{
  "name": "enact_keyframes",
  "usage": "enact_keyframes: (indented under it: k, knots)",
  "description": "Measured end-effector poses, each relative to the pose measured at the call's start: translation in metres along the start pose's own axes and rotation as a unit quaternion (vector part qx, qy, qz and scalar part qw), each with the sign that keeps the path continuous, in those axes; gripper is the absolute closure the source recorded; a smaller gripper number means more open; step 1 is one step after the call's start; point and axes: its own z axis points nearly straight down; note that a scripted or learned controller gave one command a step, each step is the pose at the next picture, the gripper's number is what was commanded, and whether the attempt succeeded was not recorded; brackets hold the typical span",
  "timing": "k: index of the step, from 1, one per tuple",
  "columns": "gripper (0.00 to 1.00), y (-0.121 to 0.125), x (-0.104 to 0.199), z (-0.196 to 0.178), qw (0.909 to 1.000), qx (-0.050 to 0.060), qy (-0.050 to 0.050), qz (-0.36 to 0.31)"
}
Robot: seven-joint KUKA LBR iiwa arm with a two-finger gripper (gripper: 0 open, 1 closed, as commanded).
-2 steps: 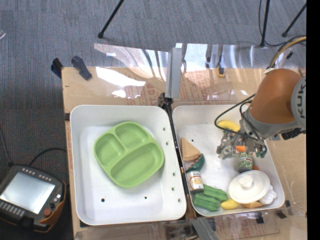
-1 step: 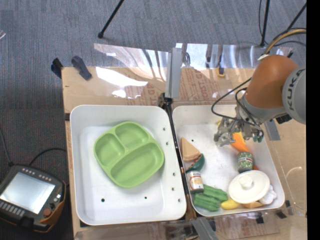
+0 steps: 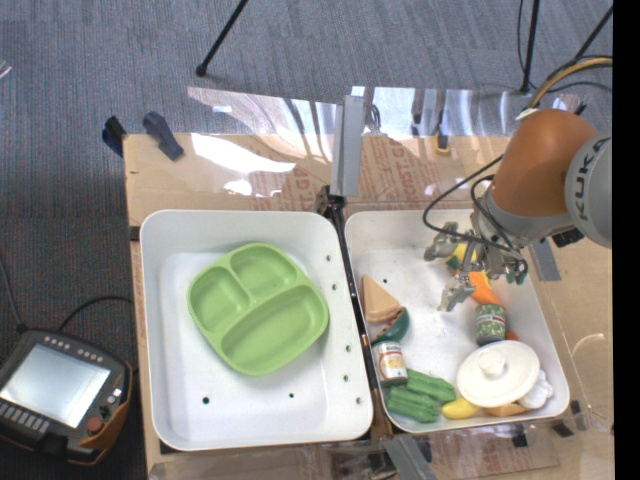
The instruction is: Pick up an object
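From above, the gripper (image 3: 462, 273) hangs in the right bin (image 3: 420, 230), fingers spread and holding nothing. The orange carrot (image 3: 484, 288) lies just right of it, a green bottle (image 3: 490, 323) just beyond. The carrot is probably light, stiff and smooth; grasping across its middle seems best.

Grey carpet floor (image 3: 90, 58), black tripod legs (image 3: 228, 23), cardboard-topped bench (image 3: 270, 173) with glare, handheld control pendant (image 3: 60, 393) at lower left
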Motion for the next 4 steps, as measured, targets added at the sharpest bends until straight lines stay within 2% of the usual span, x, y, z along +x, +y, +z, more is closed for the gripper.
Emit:
enact_keyframes:
  k: [1, 2, 3, 4]
  knots:
    - [0.0, -0.03, 0.045, 0.0, 0.9997, 0.0, 0.001, -0.026]
    - [0.0, -0.025, 0.061, 0.0, 0.9996, 0.0, 0.001, -0.027]
    - [1.0, -0.023, 0.06, -0.01, 0.9996, -0.001, 0.0, -0.028]
    - [1.0, -0.036, 0.009, 0.001, 0.9984, 0.0, 0.0, -0.057]
